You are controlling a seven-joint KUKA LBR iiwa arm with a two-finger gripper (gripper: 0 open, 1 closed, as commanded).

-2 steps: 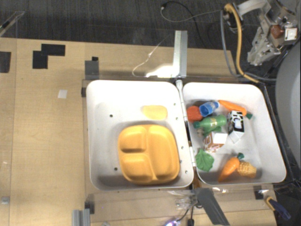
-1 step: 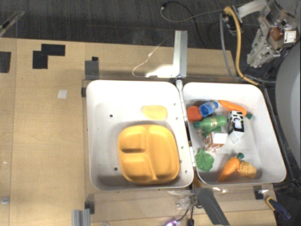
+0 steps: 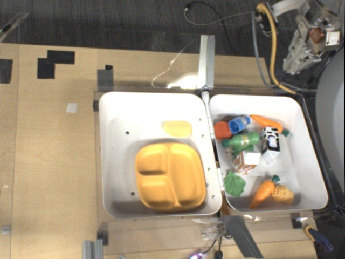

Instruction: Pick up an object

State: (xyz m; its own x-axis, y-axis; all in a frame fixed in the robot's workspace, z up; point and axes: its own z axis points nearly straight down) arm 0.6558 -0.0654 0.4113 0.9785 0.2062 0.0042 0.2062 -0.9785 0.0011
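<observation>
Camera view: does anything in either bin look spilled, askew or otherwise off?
Nothing looks spilled or damaged. The yellow divided tray sits slightly askew in the left bin, with a small yellow piece lying loose behind it. The toy foods in the right bin are jumbled together, including a green bottle on its side.
</observation>
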